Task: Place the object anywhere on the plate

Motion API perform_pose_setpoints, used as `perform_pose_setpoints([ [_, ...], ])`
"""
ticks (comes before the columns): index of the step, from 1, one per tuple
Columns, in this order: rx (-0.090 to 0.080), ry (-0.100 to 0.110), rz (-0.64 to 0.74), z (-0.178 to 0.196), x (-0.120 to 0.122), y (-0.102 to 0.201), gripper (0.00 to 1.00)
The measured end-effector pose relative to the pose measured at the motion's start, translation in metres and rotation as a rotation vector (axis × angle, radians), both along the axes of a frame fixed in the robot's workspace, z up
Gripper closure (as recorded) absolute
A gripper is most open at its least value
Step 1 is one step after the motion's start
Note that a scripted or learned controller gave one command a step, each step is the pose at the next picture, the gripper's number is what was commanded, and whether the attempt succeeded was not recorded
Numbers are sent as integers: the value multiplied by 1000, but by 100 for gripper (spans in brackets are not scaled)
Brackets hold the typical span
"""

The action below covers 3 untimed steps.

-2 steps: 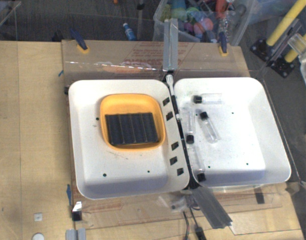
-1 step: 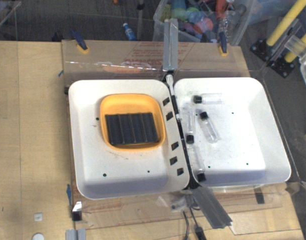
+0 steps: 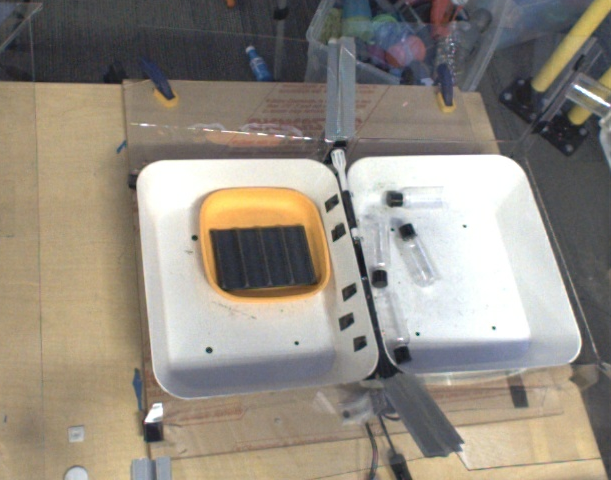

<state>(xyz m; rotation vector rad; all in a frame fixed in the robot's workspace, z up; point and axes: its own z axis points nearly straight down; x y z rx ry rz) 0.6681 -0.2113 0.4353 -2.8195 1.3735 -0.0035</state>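
Observation:
An orange square plate (image 3: 260,200) lies in the left bin (image 3: 175,298). A dark grey ridged block (image 3: 262,256) rests flat inside the plate, covering most of its floor. In the right bin (image 3: 495,268), several clear tubes with black caps lie loose. One tube (image 3: 415,199) lies near the back, another (image 3: 418,258) sits at a slant in the middle, and a third (image 3: 382,253) lies close to the divider.
A black-marked divider (image 3: 347,268) runs between the two bins. A clear tub of colourful toys (image 3: 405,18) stands behind the bench. A yellow and black stand (image 3: 575,48) is at the back right. Wooden benchtop (image 3: 55,268) stretches to the left.

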Motion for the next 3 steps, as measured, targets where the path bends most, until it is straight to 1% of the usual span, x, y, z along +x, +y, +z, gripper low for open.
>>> perform_pose_setpoints([
  [1, -2, -1, 390, 0, 0, 3, 100],
  [2, -2, -1, 711, -1, 0, -8, 100],
  [3, -2, -2, 714, -1, 0, -7, 100],
])
